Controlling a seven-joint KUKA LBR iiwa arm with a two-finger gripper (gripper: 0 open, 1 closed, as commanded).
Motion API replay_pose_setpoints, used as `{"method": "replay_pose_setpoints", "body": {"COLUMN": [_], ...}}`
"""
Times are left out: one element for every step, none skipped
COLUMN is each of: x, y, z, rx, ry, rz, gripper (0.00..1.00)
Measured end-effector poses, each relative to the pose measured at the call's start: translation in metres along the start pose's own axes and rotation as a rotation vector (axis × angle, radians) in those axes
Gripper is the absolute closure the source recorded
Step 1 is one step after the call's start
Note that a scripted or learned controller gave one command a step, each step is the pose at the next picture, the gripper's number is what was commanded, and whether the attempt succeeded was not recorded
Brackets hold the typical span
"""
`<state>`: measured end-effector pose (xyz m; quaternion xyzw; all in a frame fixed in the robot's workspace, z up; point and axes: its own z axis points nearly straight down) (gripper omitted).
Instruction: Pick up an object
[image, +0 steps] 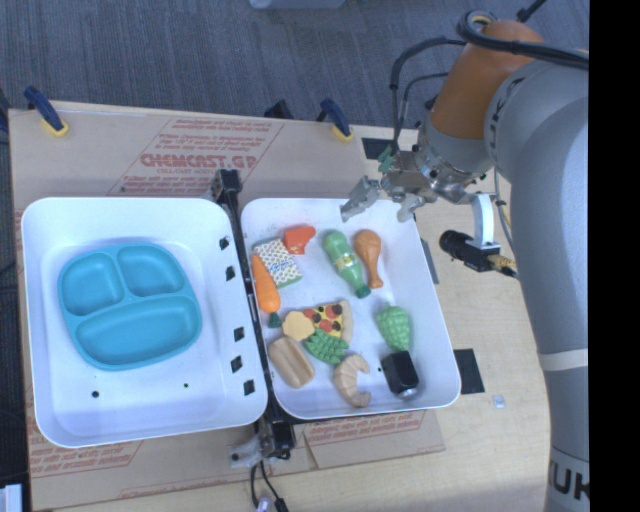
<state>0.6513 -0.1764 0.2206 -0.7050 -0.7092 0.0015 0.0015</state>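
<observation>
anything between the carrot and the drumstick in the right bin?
Yes. In the camera view, the green bottle lies between the carrot and the drumstick, nearer the drumstick. A checkered block sits right beside the carrot.

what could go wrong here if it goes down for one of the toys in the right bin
1. The toys lie crowded: the pizza slice, the broccoli-like green piece and the bread roll touch, so a grab could catch or shove a neighbour.
2. The gripper hovers over the right bin's far rim; a straight descent might strike the rim, not a toy.
3. The green bottle and drumstick lie close together and may roll away.
</observation>
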Motion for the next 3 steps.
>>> {"method": "replay_pose_setpoints", "body": {"x": [-0.035, -0.034, 0.041], "y": [-0.007, -0.007, -0.019], "z": [0.129, 0.119, -0.015], "rx": [0.0, 0.008, -0.006], "ry": [0.0, 0.003, 0.0], "rz": [-0.059, -0.063, -0.007], "gripper": [0.0, 1.0, 1.0]}}
